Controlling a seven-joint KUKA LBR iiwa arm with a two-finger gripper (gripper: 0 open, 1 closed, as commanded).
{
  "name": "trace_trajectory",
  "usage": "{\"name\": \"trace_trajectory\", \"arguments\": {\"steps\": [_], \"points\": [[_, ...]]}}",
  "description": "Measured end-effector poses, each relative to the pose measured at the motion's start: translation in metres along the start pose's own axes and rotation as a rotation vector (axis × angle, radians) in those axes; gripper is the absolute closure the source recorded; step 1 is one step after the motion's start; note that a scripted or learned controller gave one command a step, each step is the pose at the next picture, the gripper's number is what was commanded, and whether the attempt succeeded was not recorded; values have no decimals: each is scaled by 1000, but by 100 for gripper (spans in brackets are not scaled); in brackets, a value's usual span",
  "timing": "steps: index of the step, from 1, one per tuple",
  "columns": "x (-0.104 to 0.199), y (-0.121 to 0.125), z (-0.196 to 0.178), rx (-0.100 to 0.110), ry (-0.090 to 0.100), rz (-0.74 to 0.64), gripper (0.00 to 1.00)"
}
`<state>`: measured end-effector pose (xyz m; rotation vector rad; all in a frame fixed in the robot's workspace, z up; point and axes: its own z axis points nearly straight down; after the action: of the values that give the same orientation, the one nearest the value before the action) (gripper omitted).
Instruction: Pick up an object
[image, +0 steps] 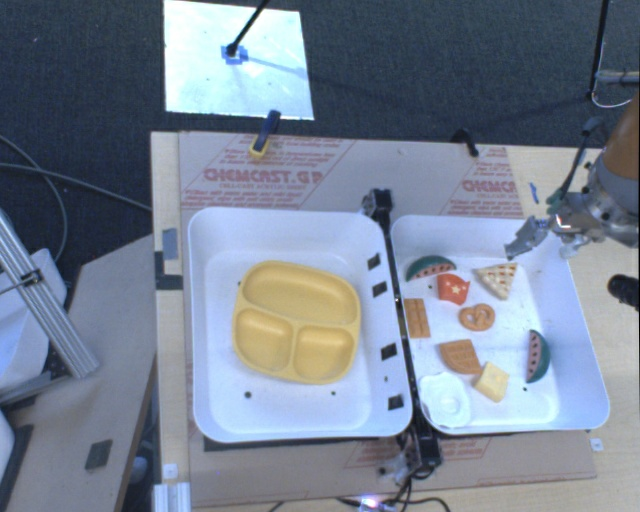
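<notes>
While above right bin, gripper holds nothing.

The gripper hangs over the right bin's far edge; toy foods lie just below-left of it.

A: We see a dark blue-grey carpeted floor behind the bench, with a pale square sheet lying on it and thin black cables curving at left.

B: We also note the bench's brown cardboard panel with red lettering, and a ribbed aluminium rail slanting at left.
</notes>
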<state>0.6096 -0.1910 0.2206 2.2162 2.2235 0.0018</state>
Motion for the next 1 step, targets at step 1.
{"name": "trace_trajectory", "arguments": {"steps": [1], "points": [[-16,-79,130,12,4,6,0]]}}
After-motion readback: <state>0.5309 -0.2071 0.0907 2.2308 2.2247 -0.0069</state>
